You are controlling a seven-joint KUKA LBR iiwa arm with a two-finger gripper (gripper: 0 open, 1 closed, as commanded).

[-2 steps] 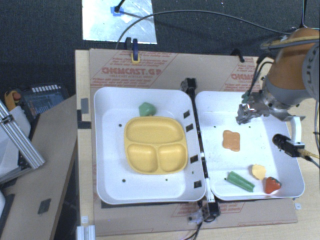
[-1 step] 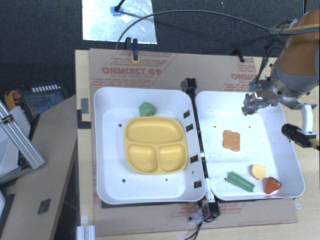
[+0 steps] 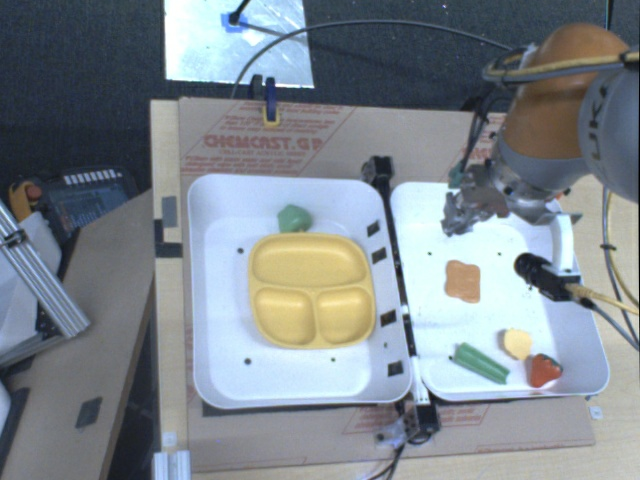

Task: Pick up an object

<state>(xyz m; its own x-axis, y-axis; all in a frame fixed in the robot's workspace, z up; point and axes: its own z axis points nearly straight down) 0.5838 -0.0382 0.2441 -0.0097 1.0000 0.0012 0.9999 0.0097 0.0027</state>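
Note:
In the right bin (image 3: 590,363) lie an orange flat piece (image 3: 462,281), a long green piece (image 3: 479,363), a small yellow piece (image 3: 517,344) and a red piece (image 3: 544,370). My gripper (image 3: 460,213) hangs over the bin's far left part, above and just beyond the orange piece. I see nothing held in it. A small green object (image 3: 294,218) lies in the left bin (image 3: 215,298) behind a yellow divided tray (image 3: 310,288).
The arm (image 3: 560,88) with its orange band reaches in from the upper right. A black divider (image 3: 392,268) runs between the bins. A silver sheet (image 3: 235,28) lies beyond the bench, and clutter stands at the left edge.

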